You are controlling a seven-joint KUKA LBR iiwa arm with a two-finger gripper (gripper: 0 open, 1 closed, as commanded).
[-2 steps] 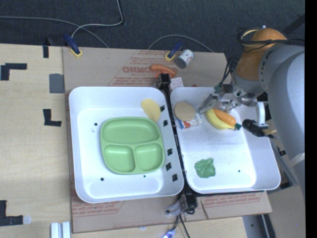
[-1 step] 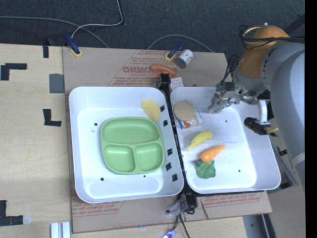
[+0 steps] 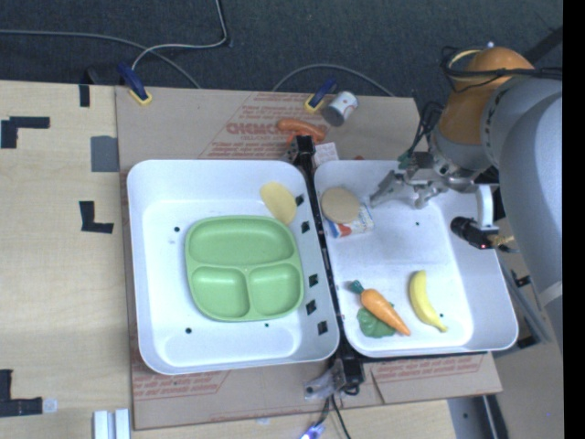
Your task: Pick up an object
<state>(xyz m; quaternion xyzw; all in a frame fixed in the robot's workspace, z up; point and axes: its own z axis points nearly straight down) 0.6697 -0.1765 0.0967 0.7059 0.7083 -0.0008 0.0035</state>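
Camera view from overhead takes in two shallow white plastic bins: the left bin (image 3: 151, 273) holds one glossy green divided plate (image 3: 244, 268) with three compartments and one pale yellow rounded piece (image 3: 279, 201) by the plate's upper right corner. The right bin (image 3: 475, 332) holds four things: one smooth yellow banana (image 3: 424, 300), one orange carrot (image 3: 382, 309) with green leaves, lying left of the banana and apart from it, and one tan round disc (image 3: 340, 204) resting on a small packet (image 3: 352, 225) near the divider. One gripper (image 3: 407, 187) hangs over the right bin's upper part, metal fingers spread apart with nothing between them.
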